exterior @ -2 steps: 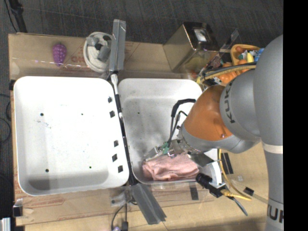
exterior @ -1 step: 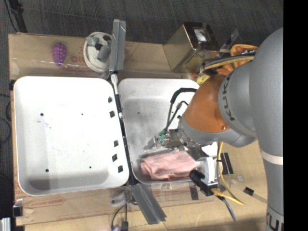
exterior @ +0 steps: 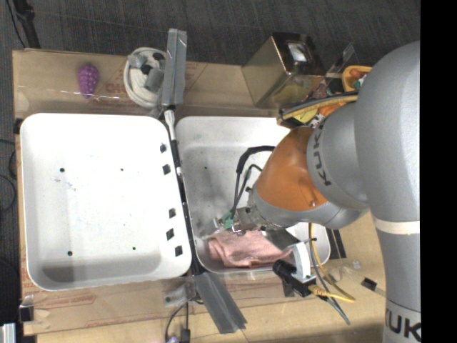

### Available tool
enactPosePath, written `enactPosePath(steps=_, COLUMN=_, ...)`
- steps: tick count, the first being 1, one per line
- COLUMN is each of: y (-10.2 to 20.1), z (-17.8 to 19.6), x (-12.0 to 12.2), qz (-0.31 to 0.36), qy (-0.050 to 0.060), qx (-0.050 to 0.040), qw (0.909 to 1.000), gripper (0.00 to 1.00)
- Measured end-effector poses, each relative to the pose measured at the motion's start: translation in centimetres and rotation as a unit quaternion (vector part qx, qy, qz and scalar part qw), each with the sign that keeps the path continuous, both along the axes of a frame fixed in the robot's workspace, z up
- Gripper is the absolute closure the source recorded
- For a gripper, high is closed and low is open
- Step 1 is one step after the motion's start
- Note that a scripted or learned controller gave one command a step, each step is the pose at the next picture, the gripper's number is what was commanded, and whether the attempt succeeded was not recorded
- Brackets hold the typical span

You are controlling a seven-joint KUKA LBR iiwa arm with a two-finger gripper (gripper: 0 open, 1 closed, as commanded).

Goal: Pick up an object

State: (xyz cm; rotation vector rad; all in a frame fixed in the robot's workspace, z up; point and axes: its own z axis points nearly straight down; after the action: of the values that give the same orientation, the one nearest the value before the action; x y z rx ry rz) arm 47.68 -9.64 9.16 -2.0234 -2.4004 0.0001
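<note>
A crumpled pink cloth (exterior: 243, 249) lies in the right bin (exterior: 207, 156), against its near wall. My arm reaches in from the right, its orange band (exterior: 285, 181) hanging over the bin's middle. The gripper (exterior: 234, 225) points down at the far left edge of the cloth, just above it or touching it. A small green and white piece shows at the gripper's tip.
The left bin (exterior: 93, 191) sits beside the right one, split from it by a grey rail (exterior: 178, 191). Behind the bins are a purple object (exterior: 88, 79), a white roll (exterior: 145, 73) and a brown box (exterior: 282, 66). Tools lie at the front right.
</note>
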Motion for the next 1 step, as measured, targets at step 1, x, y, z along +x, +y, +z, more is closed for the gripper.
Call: enactPosePath(steps=1, y=-0.02, z=0.95, x=0.06, qz=0.002, qy=0.0, qx=0.0001, qw=1.0, gripper=1.0)
